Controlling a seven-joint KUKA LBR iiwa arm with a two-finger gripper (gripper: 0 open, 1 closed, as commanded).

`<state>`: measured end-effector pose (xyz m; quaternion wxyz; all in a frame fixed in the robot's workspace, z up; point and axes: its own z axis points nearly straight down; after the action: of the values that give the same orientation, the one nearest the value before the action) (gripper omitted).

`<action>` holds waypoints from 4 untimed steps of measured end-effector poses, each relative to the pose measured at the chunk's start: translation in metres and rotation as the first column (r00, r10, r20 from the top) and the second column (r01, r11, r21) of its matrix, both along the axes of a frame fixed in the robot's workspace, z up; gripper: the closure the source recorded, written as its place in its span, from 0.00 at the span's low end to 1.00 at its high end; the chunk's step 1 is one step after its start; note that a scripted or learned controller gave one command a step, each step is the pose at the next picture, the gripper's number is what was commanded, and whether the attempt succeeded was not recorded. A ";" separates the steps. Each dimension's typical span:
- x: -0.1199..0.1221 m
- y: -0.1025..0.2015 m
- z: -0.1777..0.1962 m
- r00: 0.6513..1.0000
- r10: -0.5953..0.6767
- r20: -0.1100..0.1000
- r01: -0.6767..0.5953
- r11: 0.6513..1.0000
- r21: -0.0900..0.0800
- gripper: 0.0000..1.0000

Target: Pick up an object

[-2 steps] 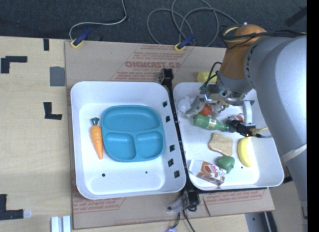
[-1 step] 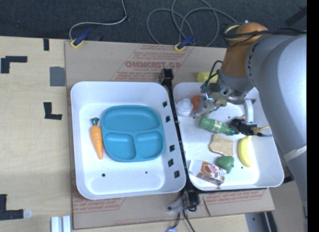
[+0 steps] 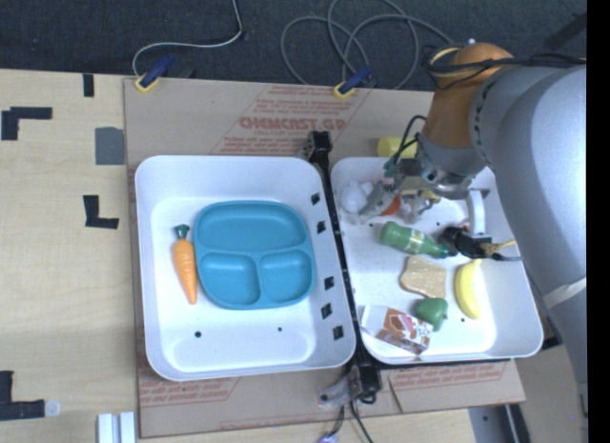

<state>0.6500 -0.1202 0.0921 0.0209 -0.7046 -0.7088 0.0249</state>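
The grey arm (image 3: 548, 165) enters from 3 o'clock, its orange band (image 3: 457, 98) above the wrist, and reaches down into the upper part of the right bin (image 3: 519, 336). The gripper (image 3: 405, 193) sits among small items there; whether its fingers are released or clenched cannot be told. Below it lie a green bottle (image 3: 412, 238), a slice of bread (image 3: 424, 277), a banana (image 3: 467, 289) at 4 o'clock, a green pepper (image 3: 432, 311) and a printed packet (image 3: 400, 330). The left bin (image 3: 157, 336) holds a blue divided plate (image 3: 253, 252), with a carrot (image 3: 185, 265) at its 9 o'clock. Both bins rest on a cardboard sheet (image 3: 229, 112) over a wooden bench (image 3: 57, 317); cables (image 3: 372, 31) trail over dark carpet at 12 o'clock.
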 end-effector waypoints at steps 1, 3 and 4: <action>0.001 -0.008 -0.011 1.000 0.000 0.016 -0.001 1.000 0.008 0.00; 0.008 -0.015 -0.012 1.000 0.004 0.008 -0.004 1.000 0.013 0.00; 0.019 -0.026 -0.007 0.998 -0.005 0.065 0.005 1.000 0.003 0.00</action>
<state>0.6685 -0.1460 0.0856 -0.0010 -0.7068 -0.7074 0.0011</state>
